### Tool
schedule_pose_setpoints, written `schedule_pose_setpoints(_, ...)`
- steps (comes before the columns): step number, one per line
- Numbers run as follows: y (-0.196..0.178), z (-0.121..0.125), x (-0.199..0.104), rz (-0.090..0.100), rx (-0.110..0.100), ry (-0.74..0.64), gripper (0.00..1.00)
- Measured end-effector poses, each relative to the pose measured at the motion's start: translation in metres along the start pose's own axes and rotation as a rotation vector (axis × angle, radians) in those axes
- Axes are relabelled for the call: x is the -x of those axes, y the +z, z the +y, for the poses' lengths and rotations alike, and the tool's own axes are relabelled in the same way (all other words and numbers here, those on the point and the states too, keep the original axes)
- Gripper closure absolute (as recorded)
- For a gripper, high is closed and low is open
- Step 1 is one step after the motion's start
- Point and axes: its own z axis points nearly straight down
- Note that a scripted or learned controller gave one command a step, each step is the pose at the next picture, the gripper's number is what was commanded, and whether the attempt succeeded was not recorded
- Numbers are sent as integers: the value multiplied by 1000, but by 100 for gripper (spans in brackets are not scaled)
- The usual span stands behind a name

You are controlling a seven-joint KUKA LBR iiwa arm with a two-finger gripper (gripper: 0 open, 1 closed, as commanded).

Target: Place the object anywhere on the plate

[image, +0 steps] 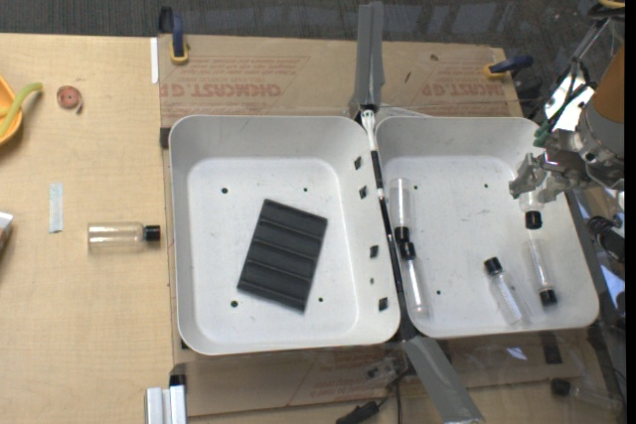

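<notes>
Gripper at the right bin's far-right rim, vials below it, dark plate across in the left bin.

Largest first: the worktop carries the left bin, where the ribbed dark plate lies tilted with bare floor all round, and the right bin. The gripper hangs over that bin's right side; whether it is released or clenched I cannot tell. Three vials lie lengthwise: a long one against the divider, two short ones just below the gripper. The nearest lies toward the front edge; the plate lies well apart, leftward over the divider.
</notes>
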Motion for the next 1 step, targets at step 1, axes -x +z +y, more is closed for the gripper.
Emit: schedule_pose_setpoints(1, -83, 68, 3, 0, 0, 242, 100)
